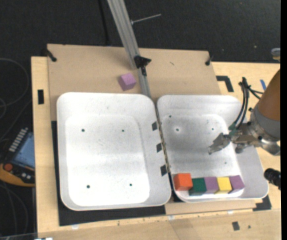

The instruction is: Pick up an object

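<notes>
Over the right bin (193, 109), the end effector (217, 145) hangs with nothing gripped; finger spread unclear. Along its near edge sit orange (183, 181), green (199, 185), purple (211, 184), yellow (224, 184) and purple (236, 182) blocks.

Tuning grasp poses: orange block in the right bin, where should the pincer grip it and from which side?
Take the orange block from above, probably across its near and far faces. It ends a tight row, with the green block touching its right side and the right bin wall close on its left, so a left-right grip looks crowded. The pincer hangs above the bin floor.
</notes>
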### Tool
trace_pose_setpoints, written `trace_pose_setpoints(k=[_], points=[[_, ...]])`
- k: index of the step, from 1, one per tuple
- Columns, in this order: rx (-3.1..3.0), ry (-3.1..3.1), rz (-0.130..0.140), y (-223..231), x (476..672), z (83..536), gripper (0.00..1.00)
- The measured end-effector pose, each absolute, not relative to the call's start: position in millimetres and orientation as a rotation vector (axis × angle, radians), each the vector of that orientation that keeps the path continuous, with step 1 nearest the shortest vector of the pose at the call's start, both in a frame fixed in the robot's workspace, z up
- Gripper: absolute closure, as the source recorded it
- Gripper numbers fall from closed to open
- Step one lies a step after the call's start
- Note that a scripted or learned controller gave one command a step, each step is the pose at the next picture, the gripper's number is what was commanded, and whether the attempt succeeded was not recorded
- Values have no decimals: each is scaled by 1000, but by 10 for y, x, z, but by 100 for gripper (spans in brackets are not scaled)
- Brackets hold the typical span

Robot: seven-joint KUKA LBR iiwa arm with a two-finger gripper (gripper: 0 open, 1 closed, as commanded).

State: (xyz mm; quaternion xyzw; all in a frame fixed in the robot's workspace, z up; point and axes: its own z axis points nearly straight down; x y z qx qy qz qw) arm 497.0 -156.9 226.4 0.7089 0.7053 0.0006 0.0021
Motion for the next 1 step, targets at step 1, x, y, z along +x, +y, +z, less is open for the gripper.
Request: trace_pose_setpoints(k=[1], points=[[2223, 2216, 1, -2111, 4840, 948, 0]])
